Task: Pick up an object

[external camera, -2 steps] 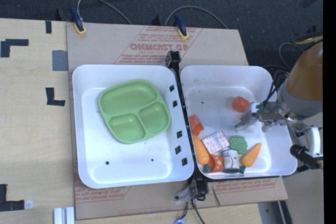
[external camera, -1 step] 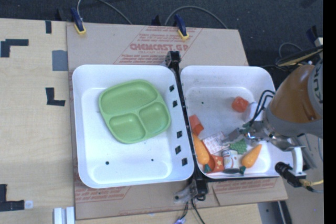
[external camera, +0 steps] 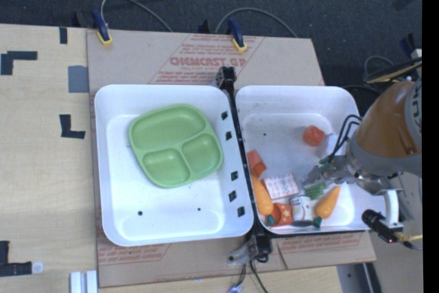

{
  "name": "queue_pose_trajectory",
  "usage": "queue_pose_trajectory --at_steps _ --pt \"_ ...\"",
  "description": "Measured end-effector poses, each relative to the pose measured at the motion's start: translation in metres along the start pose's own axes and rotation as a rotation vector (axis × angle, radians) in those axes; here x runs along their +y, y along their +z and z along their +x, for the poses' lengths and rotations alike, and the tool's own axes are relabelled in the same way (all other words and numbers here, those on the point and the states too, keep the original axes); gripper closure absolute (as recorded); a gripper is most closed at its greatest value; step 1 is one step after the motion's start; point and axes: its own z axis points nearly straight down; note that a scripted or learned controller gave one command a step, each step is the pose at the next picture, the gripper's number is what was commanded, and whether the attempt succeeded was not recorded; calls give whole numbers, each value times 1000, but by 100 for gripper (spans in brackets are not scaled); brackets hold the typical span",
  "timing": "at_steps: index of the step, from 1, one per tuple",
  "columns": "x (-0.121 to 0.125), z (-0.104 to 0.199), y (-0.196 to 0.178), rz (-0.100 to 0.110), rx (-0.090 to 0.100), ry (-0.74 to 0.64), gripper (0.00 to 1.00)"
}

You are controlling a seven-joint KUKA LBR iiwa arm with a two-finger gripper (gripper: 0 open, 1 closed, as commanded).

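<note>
Gripper (external camera: pixel 321 178) low in right bin (external camera: pixel 288 98), at 3 o'clock of toy pile; fingers' state unclear, cannot tell. Carrot (external camera: pixel 328 202) just beside gripper at 5 o'clock, possibly touching. Red piece (external camera: pixel 313 136) at 12 o'clock. Green plate (external camera: pixel 177 145) in left bin (external camera: pixel 110 147).

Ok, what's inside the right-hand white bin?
The right bin holds a red piece, two toy carrots, a white packet and a small can. The claw covers whatever lies beneath it.
</note>
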Motion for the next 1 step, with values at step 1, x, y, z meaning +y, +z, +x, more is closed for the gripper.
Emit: queue_pose_trajectory --at_steps 1 --pt "48 66 -113 10 0 -1 100"
